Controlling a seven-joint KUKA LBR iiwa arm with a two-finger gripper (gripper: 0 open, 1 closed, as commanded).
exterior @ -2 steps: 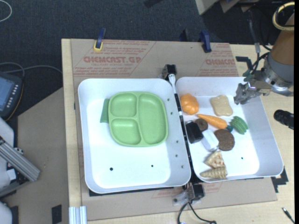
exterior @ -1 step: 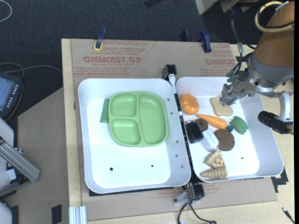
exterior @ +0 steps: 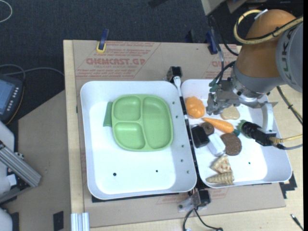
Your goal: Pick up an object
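- Tabletop (exterior: 144, 57): flat brown board with red printed lettering, matte, carrying two shallow white bins side by side.
- Arm (exterior: 264, 42): smooth grey shell with a glossy orange band, reaching in from the right over the right bin.
- Left bin (exterior: 96, 167): smooth white plastic with rounded corners; we see a green tray (exterior: 142, 121) in it, pale, matte, split into three compartments.
- Right bin (exterior: 269, 172): same white plastic, crowded with small things, so the task's object is somewhere in here.
- Gripper (exterior: 219, 106): dark metal, low over the upper part of the right bin; we cannot tell its state and see nothing held.
- Carrot (exterior: 219, 124): orange, tapered, smooth, lying just below the gripper.
- Orange lump (exterior: 195, 107): rounded, smooth, just left of the gripper near the bin wall.
- Brown disc (exterior: 233, 145): round, rough-looking.
- Black block (exterior: 199, 135): boxy, dull.
- Beige piece (exterior: 231, 113): flat, pale, beside the gripper.
- Shells (exterior: 222, 170): ridged, tan, near the front edge.
- Risk, our judgement: the objects sit close together, so the gripper may nudge neighbours or close on two; smooth round shapes like the carrot could roll or slip out.
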